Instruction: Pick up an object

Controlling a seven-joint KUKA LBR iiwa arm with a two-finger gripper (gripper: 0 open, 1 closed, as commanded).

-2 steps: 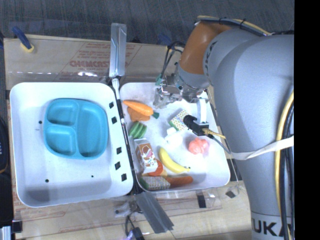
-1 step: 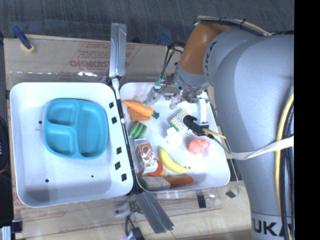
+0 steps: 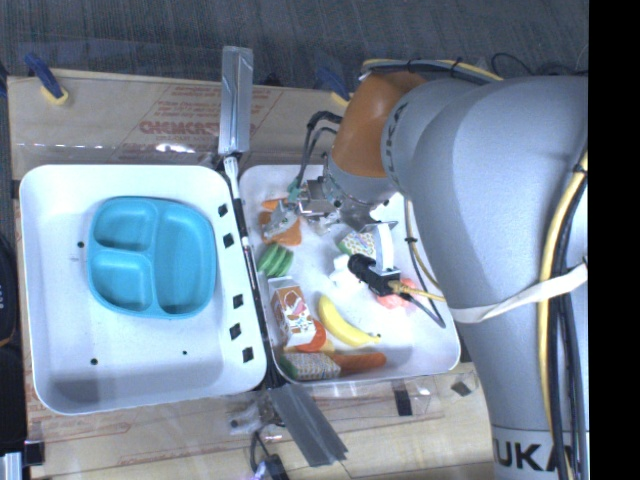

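My gripper [image 3: 297,206] is down in the far left part of the right bin [image 3: 436,340], right above an orange piece [image 3: 285,232]. Just in front of that piece lies a green vegetable [image 3: 275,259]. Further forward are a small printed carton [image 3: 292,311], a yellow banana [image 3: 345,325], a red sausage-like item [image 3: 360,362] and a brownish packet [image 3: 315,367]. A green and white packet [image 3: 358,243] rests under the wrist, and a pink item [image 3: 398,299] lies near the right wall. Whether anything is held is hidden by the wrist.
The left bin [image 3: 50,348] holds a blue divided tray [image 3: 152,254]. A metal divider with black clips [image 3: 243,288] runs between the bins. The large grey arm [image 3: 500,198] covers the right bin's far right side.
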